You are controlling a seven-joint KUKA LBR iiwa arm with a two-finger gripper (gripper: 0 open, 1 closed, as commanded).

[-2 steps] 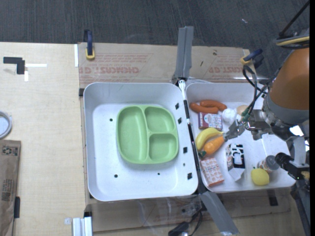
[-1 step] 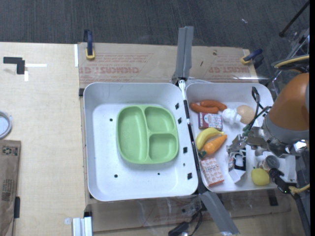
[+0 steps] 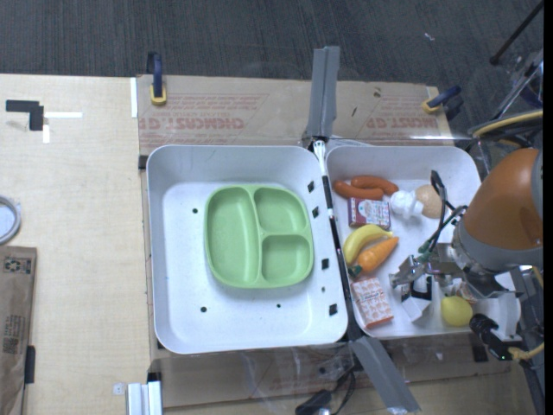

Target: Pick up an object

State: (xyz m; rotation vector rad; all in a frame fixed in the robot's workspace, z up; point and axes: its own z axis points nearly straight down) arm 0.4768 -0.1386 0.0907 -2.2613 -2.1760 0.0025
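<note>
Green plastic, a three-compartment tray (image 3: 257, 235), is lying flat in the middle of the left bin (image 3: 164, 258), with nothing resting in its wells. Moving right across the divider, the right bin (image 3: 406, 152) is holding every candidate for the pick. A red sausage (image 3: 366, 185) is lying at twelve o'clock of that bin's floor, with a small red packet (image 3: 370, 213) just below it and a white piece (image 3: 403, 202) and a pale round item (image 3: 429, 200) at about one o'clock. A banana (image 3: 361, 240) and a carrot (image 3: 378, 253) are touching each other near the centre. A red-and-white box (image 3: 372, 304) is sitting at seven o'clock.

The gripper (image 3: 421, 277) is hanging low at about four o'clock of the bin, among clutter; whether it is spread or pressed together cannot be told, and nothing is seen pinched in it. A yellow lemon (image 3: 454, 310) is lying just beside it, at five o'clock, close to the bin wall.

Judgement: the pick is not yet secured. Risks are as follows. The lemon, being round and smooth, is likely to roll or squirt away under an off-centre closure. The nearby wall is limiting approach room. The banana and carrot, lying in contact, are liable to be nudged together or caught as a pair.
</note>
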